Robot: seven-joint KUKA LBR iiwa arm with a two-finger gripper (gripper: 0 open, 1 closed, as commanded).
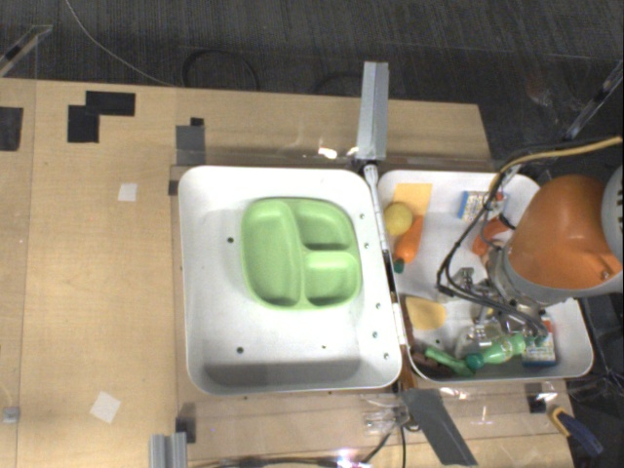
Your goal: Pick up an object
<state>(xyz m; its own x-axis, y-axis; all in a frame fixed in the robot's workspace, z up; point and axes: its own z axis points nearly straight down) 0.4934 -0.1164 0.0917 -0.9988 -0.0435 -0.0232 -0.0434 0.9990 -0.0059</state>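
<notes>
Hovering at the frame's lower right, the end effector [485, 331], whose state I cannot tell, nears a green plastic bottle [495, 351], probably light, slippery, best pinched mid-body.

Green divided tray [298, 253] in left white bin [210, 359], wooden bench [88, 291], dark carpet [244, 18] beyond

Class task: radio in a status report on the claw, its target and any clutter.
Claw low in right bin, over green bottle. Grasp unconfirmed. Carrot, lemon, yellow blocks close by.
</notes>
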